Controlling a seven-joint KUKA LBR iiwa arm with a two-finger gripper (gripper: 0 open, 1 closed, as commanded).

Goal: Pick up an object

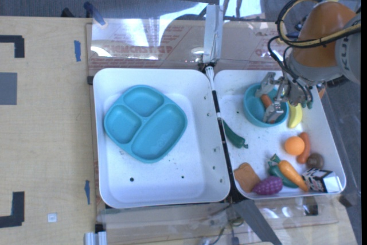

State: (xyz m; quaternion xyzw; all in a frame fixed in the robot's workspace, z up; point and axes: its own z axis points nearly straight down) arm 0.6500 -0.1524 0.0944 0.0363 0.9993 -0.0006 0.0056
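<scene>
- Gripper [276,101] is down over the blue bowl [256,107] at the back of the right bin [332,149] — its metal fingers reach into the bowl's right side.
- Something small and orange [265,100] sits inside that bowl, just beside the fingers; whether it's pinched between them, I can't tell, nor how far apart the fingers stand.
- One yellow banana [295,116] lies just right of the bowl, partly under the wrist.
- One green pepper [233,134] lies near the bin's left wall, apart from the rest.
- Toward the front — one orange fruit [294,146], with a reddish piece [305,143] tucked behind it and a small brown round thing [315,160] to its right.
- One carrot [292,172] with a green top lies slantwise, a black-and-white packet [321,181] just right of it.
- At the front rim: one purple bunch of grapes [267,185] touching one tan, bread-like piece [246,176].
- Left bin [114,181] carries one blue divided plate [145,122] — three compartments, counted.
- The arm comes in from the right, its orange band [321,31] above the wrist with black cables looped around it.
</scene>
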